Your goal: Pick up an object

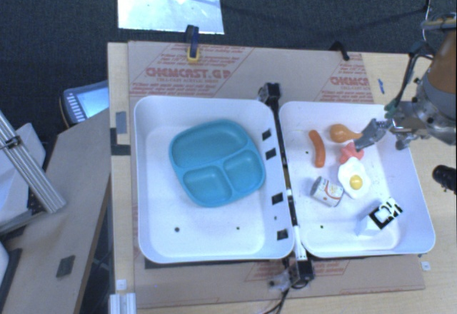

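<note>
The right white bin point(410, 184) holds several small toys. An orange sausage point(318, 148) lies at its left, with an orange drumstick-shaped piece point(343, 133) behind it. A pink piece point(349, 154) touches a fried egg point(355, 180). A small white and grey carton point(328, 191) lies left of the egg, and a black-and-white block point(384, 214) sits near the front. My gripper point(372, 133) hangs over the bin's back right part, just right of the drumstick piece and above the pink piece. Nothing visibly hangs from it.
The left white bin point(153, 234) bears a blue compartment plate point(217, 161). A black divider point(278, 163) runs between the two bins. The arm point(435, 91) comes in from the right over the bench edge. Cardboard point(214, 70) lies under both bins.
</note>
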Robot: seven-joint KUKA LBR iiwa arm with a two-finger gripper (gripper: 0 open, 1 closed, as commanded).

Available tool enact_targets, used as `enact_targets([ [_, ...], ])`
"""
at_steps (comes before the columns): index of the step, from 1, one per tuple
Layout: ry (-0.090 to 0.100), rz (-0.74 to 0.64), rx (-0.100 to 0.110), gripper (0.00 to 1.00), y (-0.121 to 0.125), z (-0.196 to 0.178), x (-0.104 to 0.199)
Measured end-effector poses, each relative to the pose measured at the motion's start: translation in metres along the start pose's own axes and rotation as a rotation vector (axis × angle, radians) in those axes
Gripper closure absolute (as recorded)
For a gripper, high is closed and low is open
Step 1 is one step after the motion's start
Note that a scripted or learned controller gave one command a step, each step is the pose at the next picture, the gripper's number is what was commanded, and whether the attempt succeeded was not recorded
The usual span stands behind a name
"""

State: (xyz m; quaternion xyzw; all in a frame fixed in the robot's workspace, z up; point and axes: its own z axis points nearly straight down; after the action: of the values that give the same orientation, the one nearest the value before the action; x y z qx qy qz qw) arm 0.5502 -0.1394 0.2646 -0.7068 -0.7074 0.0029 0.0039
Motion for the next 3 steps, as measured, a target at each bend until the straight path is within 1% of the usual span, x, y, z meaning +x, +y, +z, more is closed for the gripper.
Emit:
enact_targets([
  [1, -0.002, -0.002, -0.011, 0.0, 0.002, -0.006, 0.0],
  [2, -0.001, -0.001, -0.008, 0.0, 0.003, 0.051, 0.01],
  [3, 0.0, 0.0, -0.007, 0.0, -0.001, 0.101, 0.02],
])
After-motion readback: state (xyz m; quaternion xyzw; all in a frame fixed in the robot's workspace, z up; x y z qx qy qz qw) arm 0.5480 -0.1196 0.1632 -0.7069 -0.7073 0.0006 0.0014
